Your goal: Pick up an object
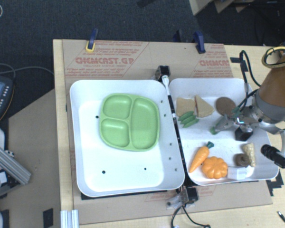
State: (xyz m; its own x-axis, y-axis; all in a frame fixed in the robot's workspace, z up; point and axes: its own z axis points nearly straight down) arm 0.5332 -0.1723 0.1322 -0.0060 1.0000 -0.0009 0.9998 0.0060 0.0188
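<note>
The right bin [228, 85] holds several toy foods. Two tan bread wedges [194, 106] lie at its back left, with green bean pods [188, 119] just in front of them. A brown round piece [224, 105] sits at the back middle. An orange carrot [198, 158] and an orange pumpkin [214, 167] lie at the front. A beige chunk [249, 152] and a small brown lump [241, 160] rest at the front right. My gripper [230, 125] hangs low in the bin's middle, just in front of the brown round piece, with nothing visibly in it.
A green divided plate [130, 122] lies in the left bin [85, 175]. The arm, with its orange band [277, 85], comes in over the right bin's right edge. A black divider [172, 118] runs between the bins.
</note>
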